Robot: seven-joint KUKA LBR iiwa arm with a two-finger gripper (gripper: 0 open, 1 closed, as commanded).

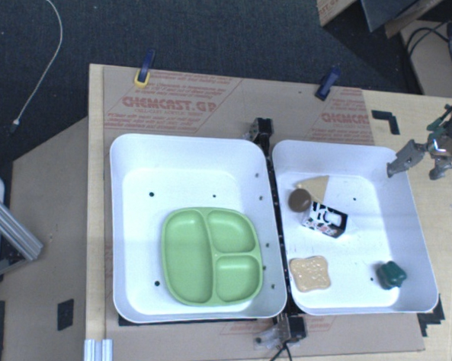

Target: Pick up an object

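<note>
1. The gripper (422,160) hangs at the right edge of the bench, over the far right rim of the right bin (410,225), with its two fingers spread apart and nothing between them.
2. Inside the right bin lie a small brown round piece (300,199), a tan wedge (315,184) just behind it, a black-and-white packet (325,219), a beige toast-like slab (310,273) near the front, and a dark green lump (392,275) toward the front right corner.
3. All of these rest on the bin floor, well apart from the gripper.
4. The left bin (133,208) holds a green three-compartment tray (211,255).
</note>
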